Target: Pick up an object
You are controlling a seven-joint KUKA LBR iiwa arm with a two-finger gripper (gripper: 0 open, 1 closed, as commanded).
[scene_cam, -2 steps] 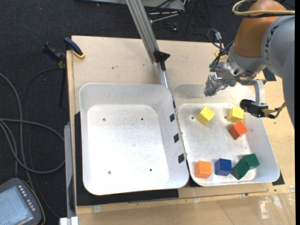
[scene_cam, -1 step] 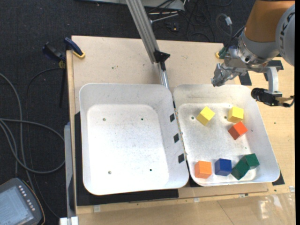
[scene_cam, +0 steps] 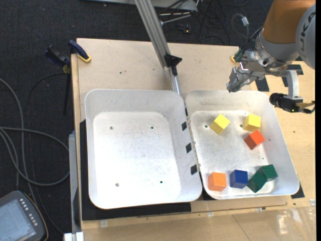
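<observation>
Item: gripper [scene_cam: 235,84], at one o'clock above the right bin [scene_cam: 281,134]; whether its fingers gripped anything, we could not tell. Nearest yellow cube [scene_cam: 220,123] lay inside; we judged a straight, centred descent best.

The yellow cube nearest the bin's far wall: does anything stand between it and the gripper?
Nothing visible does. The gripper is above the right white bin's far rim, and the yellow cube lies just below it in view, apart from the second yellow cube.

Six coloured blocks [scene_cam: 239,178] in right bin [scene_cam: 200,104]
</observation>
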